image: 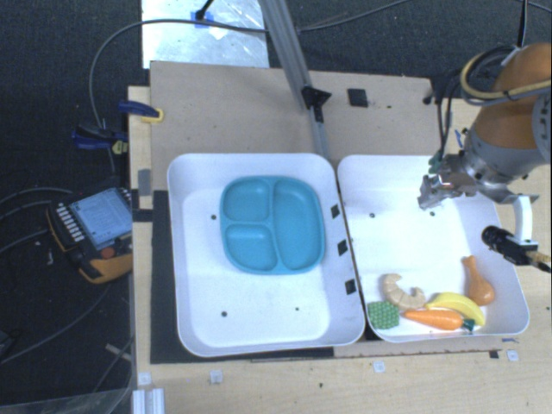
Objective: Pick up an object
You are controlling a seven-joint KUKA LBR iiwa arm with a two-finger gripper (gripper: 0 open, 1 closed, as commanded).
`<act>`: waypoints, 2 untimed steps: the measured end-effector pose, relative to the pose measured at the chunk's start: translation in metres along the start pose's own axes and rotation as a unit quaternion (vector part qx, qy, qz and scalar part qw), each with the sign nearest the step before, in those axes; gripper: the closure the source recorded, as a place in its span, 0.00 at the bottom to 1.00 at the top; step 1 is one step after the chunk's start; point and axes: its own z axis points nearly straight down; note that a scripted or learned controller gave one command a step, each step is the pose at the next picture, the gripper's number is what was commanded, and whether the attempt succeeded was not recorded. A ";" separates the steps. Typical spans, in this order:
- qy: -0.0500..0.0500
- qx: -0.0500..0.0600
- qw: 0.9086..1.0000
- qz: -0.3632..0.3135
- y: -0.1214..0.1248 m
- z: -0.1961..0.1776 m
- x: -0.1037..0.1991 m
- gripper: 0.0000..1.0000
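The arm reaches in from the right, wrist bent down over the right bin; its gripper hangs above bare floor, grip unreadable. Banana, carrot lie near the front edge

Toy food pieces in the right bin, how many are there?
5, all along the near edge of the right bin: green piece, tan shrimp-like piece, carrot, banana, and drumstick. They overlap, so something small may be hidden.
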 end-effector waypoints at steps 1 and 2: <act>0.000 0.000 1.000 0.000 0.002 -0.064 0.002 1.00; 0.001 0.002 1.000 -0.002 -0.019 -0.066 0.046 1.00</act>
